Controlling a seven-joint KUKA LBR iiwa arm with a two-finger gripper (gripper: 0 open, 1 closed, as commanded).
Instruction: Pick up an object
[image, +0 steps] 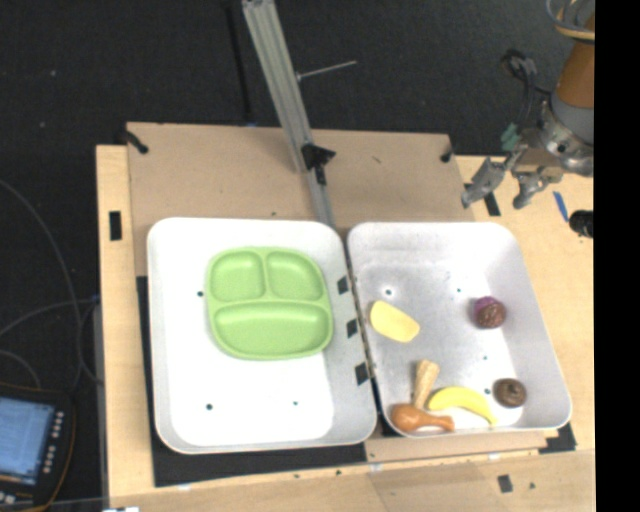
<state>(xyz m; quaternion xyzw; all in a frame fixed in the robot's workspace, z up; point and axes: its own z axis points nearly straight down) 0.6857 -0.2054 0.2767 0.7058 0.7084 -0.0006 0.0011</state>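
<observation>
your gripper (505, 188) hangs at the upper right of the frame, above the bare bench (400, 160) just beyond the far corner of the right bin (440, 250). its two prongs stand visibly apart, so the jaws read as spread, with nothing between them. judged from that, no pick has begun.

the candidates all lie in the right bin, loose and mostly apart, which favours a clean descent:
- a yellow slice-shaped piece (394, 322) near the bin's left wall, centre of frame.
- a dark purple round item (489, 313) toward the right wall, nearest your gripper and well clear of neighbours.
- a brown round item (509, 392) at the lower right.
- a banana (462, 403), a tan stick-like piece (426, 380) and an orange-brown piece (422, 419) crowded together along the bottom edge; a grasp there risks catching two.

the left bin (180, 400) carries a green divided plate (269, 303), lying flat and large, likely a poor fit for the jaws.
</observation>
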